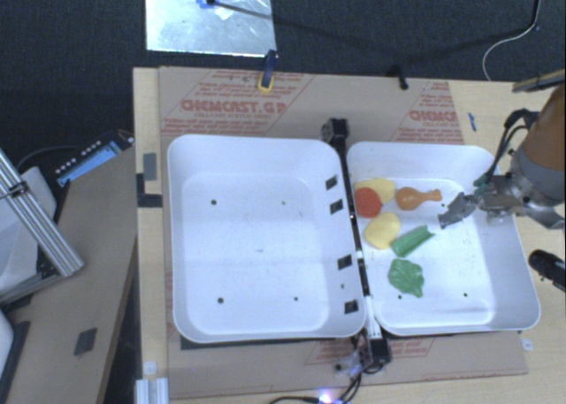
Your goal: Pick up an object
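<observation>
White bins sit side by side on the cardboard sheet (292,102) covering the bench: from my feed the left bin (256,234) has bare floor, and the right bin (460,305) holds all the objects, clustered in its left half. Arm (539,168) reaches in from the right edge over the right bin's upper right part. Gripper (455,214) sits low over the bin, pointing left toward the cluster, its tip just right of the green pieces and below the orange piece's narrow end. I can't tell from this angle how the jaws stand, and I see nothing held. Objects, big to small: a leafy green piece (407,278) lowest in the group; a yellow piece (382,230) above it, near the divider; a green oblong piece (412,240) touching the yellow one's right side, closest to the gripper tip; an orange pear-shaped piece (416,198) lying on its side; a second yellow piece (378,188) at the top; a red round piece (368,202) tucked against it, nearest the divider.
</observation>
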{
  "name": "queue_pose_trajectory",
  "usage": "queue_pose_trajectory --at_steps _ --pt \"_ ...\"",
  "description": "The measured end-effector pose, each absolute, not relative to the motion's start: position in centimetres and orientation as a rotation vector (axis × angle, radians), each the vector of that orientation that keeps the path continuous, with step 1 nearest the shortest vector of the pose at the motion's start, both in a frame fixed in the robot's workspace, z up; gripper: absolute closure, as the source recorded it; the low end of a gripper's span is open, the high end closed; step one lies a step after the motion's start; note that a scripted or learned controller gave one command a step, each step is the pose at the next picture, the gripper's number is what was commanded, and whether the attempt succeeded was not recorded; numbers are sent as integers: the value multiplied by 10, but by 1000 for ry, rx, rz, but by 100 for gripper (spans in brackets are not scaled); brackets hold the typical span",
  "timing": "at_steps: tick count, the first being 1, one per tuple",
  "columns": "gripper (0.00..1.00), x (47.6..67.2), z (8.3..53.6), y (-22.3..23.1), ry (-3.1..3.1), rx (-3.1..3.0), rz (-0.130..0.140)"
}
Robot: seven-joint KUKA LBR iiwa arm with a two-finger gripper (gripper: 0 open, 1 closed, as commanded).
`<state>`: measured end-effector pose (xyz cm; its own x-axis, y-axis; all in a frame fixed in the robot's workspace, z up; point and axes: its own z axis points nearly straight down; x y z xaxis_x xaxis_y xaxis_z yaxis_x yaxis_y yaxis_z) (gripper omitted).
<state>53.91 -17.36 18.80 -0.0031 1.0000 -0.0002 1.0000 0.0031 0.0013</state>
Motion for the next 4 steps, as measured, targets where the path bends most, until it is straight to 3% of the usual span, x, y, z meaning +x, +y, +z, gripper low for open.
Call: queue_pose_trajectory --at_steps 1,2,3,4 --pt "0 598 85 -132 2234 2213 1" --pt "0 642 88 -101 2225 2214 -7" --pt "0 665 83 -84 2231 2231 -23" --pt "100 662 92 -86 2240 2237 -36"
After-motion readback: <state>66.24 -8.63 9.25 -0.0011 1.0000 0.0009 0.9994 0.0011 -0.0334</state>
